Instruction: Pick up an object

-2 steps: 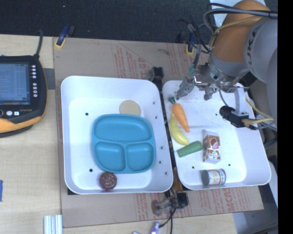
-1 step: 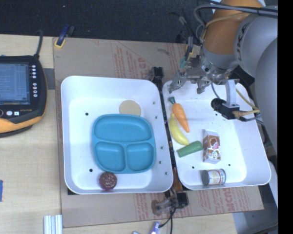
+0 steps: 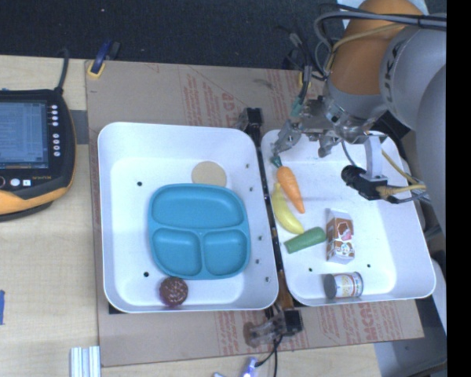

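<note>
My gripper [image 3: 304,143] hangs over the back left corner of the right bin [image 3: 408,234], its two fingers spread wide; it is open with nothing between them. Just in front of the left finger lies an orange carrot [image 3: 290,188]. Below the carrot are a yellow banana [image 3: 286,215] and a green vegetable [image 3: 304,239]. A small carton [image 3: 340,236] lies to their right, and a jar [image 3: 344,286] rests on its side near the front wall.
The left bin [image 3: 118,210] holds a blue divided plate [image 3: 198,230], a beige disc [image 3: 209,173] behind it and a brown ball [image 3: 173,290] in front. A control tablet [image 3: 20,144] sits at the bench's left. A black cable fitting [image 3: 365,181] hangs beside the wrist.
</note>
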`<state>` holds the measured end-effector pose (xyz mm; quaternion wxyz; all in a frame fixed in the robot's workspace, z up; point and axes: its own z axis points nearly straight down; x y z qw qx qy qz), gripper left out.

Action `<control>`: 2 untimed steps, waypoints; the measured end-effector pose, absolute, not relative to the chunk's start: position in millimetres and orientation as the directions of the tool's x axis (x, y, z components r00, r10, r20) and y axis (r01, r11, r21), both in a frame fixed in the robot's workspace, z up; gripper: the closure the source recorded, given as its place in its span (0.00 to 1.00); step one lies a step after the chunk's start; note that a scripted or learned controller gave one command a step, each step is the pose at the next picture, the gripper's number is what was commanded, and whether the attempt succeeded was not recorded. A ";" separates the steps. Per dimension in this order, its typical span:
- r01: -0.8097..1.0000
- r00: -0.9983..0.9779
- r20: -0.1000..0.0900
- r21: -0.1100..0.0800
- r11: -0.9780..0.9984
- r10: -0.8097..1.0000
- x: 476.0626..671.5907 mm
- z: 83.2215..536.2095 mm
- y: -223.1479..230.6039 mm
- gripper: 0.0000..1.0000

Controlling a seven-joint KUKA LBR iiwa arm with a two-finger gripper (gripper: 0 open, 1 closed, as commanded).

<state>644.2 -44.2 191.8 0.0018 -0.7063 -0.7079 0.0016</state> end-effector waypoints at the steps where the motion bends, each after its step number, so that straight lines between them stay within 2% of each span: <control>1: 1.000 -0.004 -0.002 -0.006 0.004 1.000 627.4 90.8 -97.9 0.00; 2: 1.000 -0.006 -0.003 -0.006 0.006 1.000 628.1 102.1 -98.8 1.00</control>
